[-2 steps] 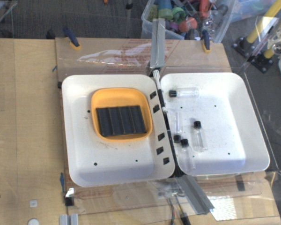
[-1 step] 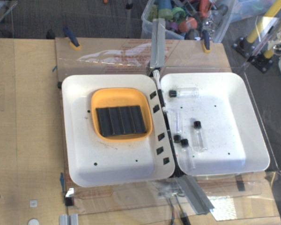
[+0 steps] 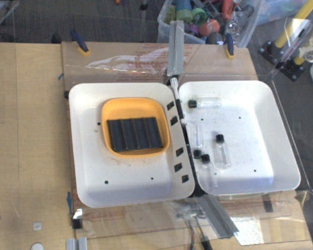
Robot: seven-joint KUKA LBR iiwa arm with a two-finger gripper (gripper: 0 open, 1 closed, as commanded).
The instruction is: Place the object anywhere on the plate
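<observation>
The wooden bench (image 3: 26,139) carries two shallow white bins side by side, touching along their inner edges. The left bin (image 3: 88,176) sits on the bench beside the right bin (image 3: 271,160). A clear plastic sheet (image 3: 130,61) lies on the bench behind them, clamped by blue clips (image 3: 82,47).

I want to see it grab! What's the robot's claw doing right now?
Gripper: cannot be told from this picture. A black object already lies on the orange plate.
</observation>
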